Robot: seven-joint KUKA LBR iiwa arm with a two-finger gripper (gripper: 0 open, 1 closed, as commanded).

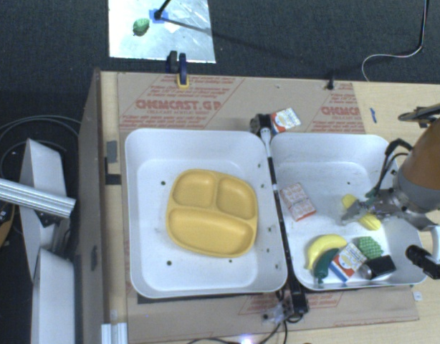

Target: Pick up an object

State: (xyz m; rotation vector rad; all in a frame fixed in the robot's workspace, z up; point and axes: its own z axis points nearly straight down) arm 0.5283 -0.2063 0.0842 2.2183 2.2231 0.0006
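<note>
My gripper (364,211) reaches in from the right and hangs low over the middle of the right bin (327,156). A small yellow piece (348,202) lies just at its tip and another yellow piece (371,223) sits right beneath it; the view is too coarse to tell whether either is touched. Near the bin's front lie a banana (325,247), a green textured object (370,248), an orange and white box (345,263) and a black object (382,267). A small pink checkered box (297,201) rests by the bin's left wall.
The left bin (145,192) holds a yellow divided plate (211,211). A small carton (284,120) lies on the cardboard behind the bins. The arm's orange band (428,165) stands over the right bin's right edge.
</note>
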